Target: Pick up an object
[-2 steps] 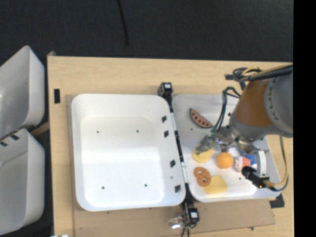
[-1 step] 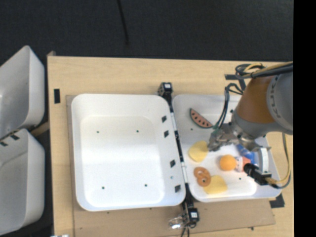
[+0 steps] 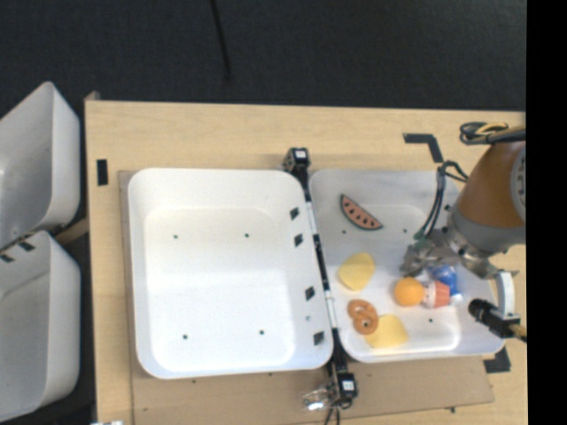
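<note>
Gripper (image 3: 431,264), jaw state indeterminable, lowered beside crowded orange ball (image 3: 407,292) and blue-red toy (image 3: 440,289); either could be nudged away.

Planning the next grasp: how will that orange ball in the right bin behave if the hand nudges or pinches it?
The orange ball looks round and smooth, so it will probably roll on the flat bin floor if nudged. A blue and red item sits right against it and may block rolling that way. Its curved surface could slip out of an off-centre pinch by the hand.
</note>
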`<state>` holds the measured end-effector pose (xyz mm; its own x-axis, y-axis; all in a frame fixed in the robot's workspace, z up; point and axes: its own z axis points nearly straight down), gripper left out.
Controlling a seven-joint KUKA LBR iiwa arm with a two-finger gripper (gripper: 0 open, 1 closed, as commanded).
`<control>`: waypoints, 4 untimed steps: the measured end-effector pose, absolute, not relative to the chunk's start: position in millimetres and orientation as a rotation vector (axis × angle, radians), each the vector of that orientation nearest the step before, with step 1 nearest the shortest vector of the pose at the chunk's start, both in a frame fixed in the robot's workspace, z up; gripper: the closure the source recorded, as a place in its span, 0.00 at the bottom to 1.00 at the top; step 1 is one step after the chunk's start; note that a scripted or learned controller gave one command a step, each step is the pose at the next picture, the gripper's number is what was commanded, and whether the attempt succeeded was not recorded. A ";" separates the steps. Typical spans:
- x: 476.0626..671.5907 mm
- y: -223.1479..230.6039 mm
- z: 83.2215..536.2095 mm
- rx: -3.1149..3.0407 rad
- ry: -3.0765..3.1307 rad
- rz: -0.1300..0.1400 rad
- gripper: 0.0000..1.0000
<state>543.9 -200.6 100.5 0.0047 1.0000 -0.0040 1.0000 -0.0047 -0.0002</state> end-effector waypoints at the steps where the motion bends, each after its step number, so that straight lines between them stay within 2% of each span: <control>1: 555.4 -227.0 245.1 2.207 2.208 0.009 1.00; 2: 488.5 -229.8 188.4 2.228 2.220 -0.006 1.00; 3: 488.8 -153.5 95.9 2.219 2.232 -0.001 1.00; 4: 525.1 -128.2 109.9 2.214 2.225 0.003 1.00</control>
<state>525.1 -128.2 109.9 -0.0053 1.0000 -0.0006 1.0000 0.0053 0.0033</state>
